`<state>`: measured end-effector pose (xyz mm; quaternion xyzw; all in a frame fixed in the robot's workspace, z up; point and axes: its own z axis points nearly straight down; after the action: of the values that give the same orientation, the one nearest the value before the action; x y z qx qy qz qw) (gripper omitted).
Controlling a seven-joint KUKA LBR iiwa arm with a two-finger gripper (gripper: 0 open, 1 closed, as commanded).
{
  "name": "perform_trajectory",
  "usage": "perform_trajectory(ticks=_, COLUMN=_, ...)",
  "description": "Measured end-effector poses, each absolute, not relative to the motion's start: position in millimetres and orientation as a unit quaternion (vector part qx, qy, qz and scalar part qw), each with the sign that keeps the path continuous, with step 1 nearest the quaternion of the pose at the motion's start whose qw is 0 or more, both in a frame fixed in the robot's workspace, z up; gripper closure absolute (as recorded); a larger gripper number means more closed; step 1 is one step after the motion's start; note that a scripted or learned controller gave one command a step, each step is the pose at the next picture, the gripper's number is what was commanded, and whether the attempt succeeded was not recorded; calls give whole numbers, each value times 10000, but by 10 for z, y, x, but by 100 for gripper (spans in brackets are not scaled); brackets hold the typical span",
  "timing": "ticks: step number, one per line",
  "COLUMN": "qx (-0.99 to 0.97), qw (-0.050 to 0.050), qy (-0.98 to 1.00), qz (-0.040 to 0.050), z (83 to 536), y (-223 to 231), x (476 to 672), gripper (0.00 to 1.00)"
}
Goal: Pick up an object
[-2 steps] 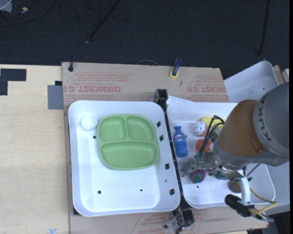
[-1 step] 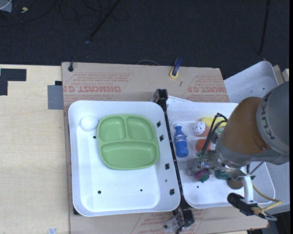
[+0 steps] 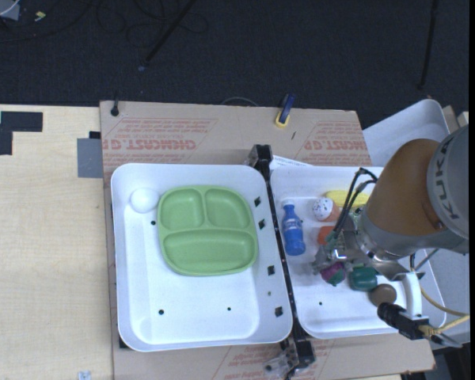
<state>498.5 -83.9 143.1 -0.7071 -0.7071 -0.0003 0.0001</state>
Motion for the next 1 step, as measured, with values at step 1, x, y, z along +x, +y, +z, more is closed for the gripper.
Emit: perform_trajectory(ticks=1, qx=-7075, qw=1, qy=-7067, qz=0, z=1873, y=-919, x=4972, gripper=100)
